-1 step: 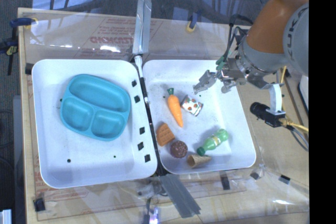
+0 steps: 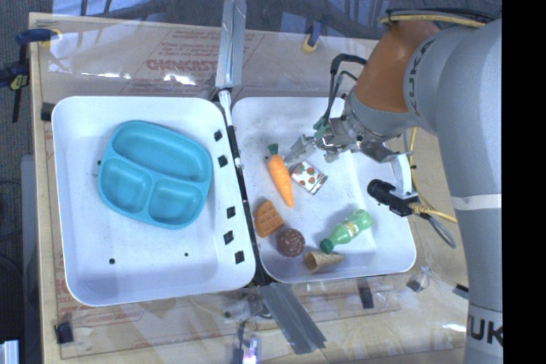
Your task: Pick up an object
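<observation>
The right bin [image 2: 375, 256] holds several toy items. An orange carrot [image 2: 281, 180] lies beside a small patterned packet [image 2: 307, 176]. Toward the front are a brown waffle piece [image 2: 268, 217], a dark round cake [image 2: 290, 242], a cone [image 2: 322, 260] and a green bottle [image 2: 348, 230]. My gripper [image 2: 300, 153] reaches in from the right and hangs just above the packet's far edge, right of the carrot's green top. It looks open, with nothing between its fingers.
A blue divided plate [image 2: 156, 173] lies in the left bin [image 2: 85, 268]. A dark divider strip [image 2: 232, 183] separates the two bins. A black part [image 2: 386, 193] sticks out at the right bin's right side, and the arm's grey body [image 2: 452, 98] covers that corner.
</observation>
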`<state>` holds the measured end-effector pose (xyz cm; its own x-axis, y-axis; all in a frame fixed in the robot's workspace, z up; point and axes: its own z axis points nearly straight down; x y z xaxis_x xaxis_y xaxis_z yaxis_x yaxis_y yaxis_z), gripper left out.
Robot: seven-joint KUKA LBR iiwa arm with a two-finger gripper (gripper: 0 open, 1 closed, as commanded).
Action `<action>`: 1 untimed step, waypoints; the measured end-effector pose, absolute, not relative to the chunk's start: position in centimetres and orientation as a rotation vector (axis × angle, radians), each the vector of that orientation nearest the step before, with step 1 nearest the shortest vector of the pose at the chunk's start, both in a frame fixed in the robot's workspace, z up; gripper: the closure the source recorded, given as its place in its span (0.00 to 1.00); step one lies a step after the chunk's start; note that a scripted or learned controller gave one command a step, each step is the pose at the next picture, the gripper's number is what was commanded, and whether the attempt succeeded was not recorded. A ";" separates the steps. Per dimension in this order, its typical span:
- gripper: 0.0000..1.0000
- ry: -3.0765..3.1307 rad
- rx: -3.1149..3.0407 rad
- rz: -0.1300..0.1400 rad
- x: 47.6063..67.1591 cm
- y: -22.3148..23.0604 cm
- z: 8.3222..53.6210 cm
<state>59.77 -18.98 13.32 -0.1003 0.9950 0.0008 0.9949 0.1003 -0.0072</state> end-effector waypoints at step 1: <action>0.00 -2.408 -2.013 0.004 57.7 -14.9 9.1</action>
